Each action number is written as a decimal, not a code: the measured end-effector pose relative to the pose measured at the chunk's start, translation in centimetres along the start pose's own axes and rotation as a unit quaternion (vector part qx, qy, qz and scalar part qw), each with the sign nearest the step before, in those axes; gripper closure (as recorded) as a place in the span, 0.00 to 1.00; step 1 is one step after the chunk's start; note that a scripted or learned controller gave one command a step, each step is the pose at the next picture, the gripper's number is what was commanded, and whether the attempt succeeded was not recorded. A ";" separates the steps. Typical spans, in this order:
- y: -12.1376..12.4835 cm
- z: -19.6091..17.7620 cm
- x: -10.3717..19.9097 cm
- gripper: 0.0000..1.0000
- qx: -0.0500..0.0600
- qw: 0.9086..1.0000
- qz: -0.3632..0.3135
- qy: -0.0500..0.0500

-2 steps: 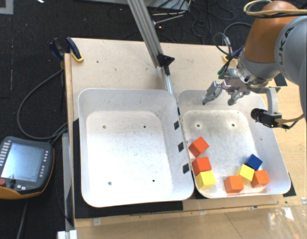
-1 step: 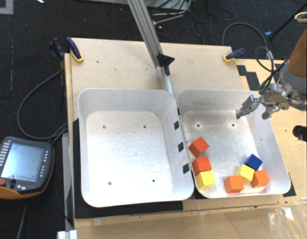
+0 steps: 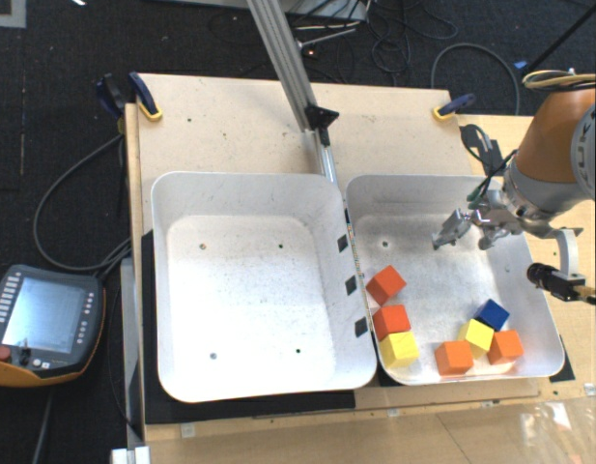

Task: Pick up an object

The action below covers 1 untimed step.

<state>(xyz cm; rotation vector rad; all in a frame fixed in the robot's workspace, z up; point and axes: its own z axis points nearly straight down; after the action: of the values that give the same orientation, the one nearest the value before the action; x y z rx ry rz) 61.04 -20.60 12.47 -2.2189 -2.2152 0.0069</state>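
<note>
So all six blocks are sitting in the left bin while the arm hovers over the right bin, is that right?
Not quite. The camera view shows all six blocks in the right bin: three orange blocks, a fourth orange one, two yellow and one blue. The left bin holds none of them. The gripper does hover over the right bin.

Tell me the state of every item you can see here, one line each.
gripper: above the right bin's upper part, holding nothing
right bin: holds six blocks
left bin: sits beside the right bin
orange blocks: four, loose
yellow blocks: two, loose
blue block: touching a yellow block
</note>
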 end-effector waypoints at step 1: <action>-3.9 -0.6 -1.3 0.00 -0.002 1.000 0.001 0.000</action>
<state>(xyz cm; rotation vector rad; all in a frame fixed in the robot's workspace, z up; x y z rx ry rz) 57.10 -21.93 13.08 -2.2231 -2.2153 0.0034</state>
